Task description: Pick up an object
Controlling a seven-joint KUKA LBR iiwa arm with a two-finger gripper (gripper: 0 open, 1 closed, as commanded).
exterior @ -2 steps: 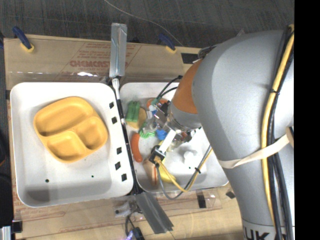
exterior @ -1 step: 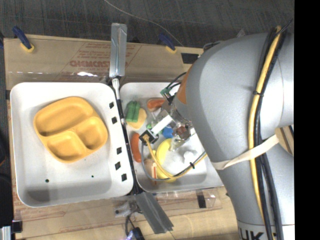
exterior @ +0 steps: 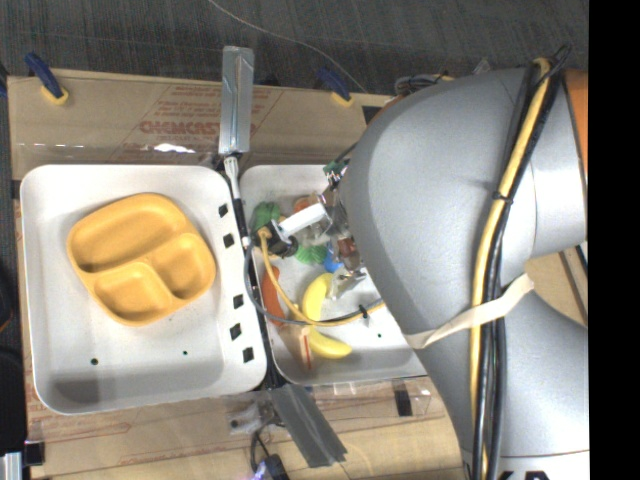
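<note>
Grey arm [exterior: 470, 208] looming over right bin [exterior: 290, 183], pincer [exterior: 335, 238] low among banana [exterior: 318, 296] and clutter, its state unclear, yellow divided tray [exterior: 140, 258] in left bin [exterior: 50, 298]

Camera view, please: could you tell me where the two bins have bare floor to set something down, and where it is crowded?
The left bin has bare floor in front of the yellow divided tray, along its near wall, and a strip between the tray and the divider. The right bin is crowded: bananas, green pieces, a cable and the arm overhanging it.

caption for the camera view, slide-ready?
KUKA arm reaching into cluttered right bin; yellow divided tray in left bin.
</note>
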